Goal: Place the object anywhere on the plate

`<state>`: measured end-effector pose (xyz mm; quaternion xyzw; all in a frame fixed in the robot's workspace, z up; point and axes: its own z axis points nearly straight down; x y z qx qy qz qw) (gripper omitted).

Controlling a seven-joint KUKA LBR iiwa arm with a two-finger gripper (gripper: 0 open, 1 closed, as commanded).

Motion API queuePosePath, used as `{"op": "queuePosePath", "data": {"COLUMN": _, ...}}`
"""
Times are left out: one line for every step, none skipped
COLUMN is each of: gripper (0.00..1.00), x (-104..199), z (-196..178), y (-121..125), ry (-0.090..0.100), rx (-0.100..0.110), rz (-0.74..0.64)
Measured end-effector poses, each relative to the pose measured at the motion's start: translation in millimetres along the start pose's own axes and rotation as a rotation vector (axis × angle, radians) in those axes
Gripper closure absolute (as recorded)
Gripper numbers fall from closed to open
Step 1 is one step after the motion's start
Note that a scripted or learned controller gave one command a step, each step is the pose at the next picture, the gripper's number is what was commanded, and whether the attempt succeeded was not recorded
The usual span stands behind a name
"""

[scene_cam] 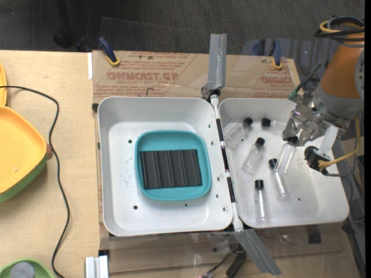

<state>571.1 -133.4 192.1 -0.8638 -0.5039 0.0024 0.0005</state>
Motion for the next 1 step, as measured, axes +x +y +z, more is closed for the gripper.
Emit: {"op": "queuePosePath", "data": {"gripper": 0.0, "x": 0.0, "z": -0.1, "y": 0.1, "ry": 0.0, "rx": 0.0, "rz": 0.0}}
